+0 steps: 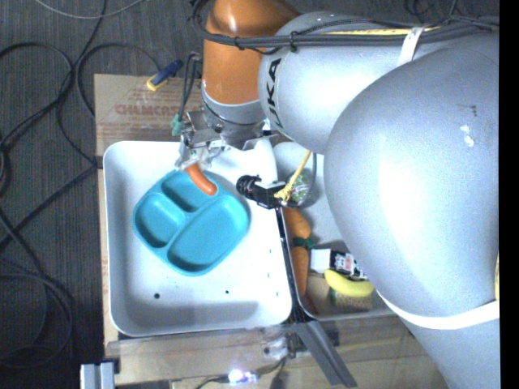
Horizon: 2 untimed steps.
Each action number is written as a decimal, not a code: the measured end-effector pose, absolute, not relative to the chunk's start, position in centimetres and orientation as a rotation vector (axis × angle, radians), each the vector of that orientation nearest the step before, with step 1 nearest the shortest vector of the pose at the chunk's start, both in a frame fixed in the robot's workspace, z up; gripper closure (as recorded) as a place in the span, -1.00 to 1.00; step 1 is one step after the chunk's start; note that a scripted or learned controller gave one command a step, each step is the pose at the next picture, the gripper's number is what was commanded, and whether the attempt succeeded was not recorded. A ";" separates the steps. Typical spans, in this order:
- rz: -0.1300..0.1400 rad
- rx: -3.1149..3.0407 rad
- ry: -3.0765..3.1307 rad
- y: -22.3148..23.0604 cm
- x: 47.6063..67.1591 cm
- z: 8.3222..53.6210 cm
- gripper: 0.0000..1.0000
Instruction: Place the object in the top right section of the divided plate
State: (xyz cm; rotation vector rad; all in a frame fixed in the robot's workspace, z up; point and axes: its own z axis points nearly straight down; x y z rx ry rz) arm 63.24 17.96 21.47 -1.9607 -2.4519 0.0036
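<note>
A blue divided plate (195, 225) lies tilted in the left white bin (130, 298). My gripper (195, 160) hangs over the plate's upper edge, under the orange wrist band. A small orange sausage-shaped object (203, 181) slants down from the fingertips, its upper end between them. Its lower end is over the plate's top right section, close to the rim. The gripper looks shut on this object.
The right bin holds a carrot (301, 227), a yellow banana (347, 283), a black and white packet (344, 262) and a clear roundish thing (298, 191). The big grey arm covers most of that bin. A cardboard sheet (138, 112) lies behind the left bin.
</note>
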 end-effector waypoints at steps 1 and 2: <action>0.006 -1.875 -2.525 16.6 63.8 23.1 1.00; 0.006 -1.584 -2.712 13.4 60.2 18.5 1.00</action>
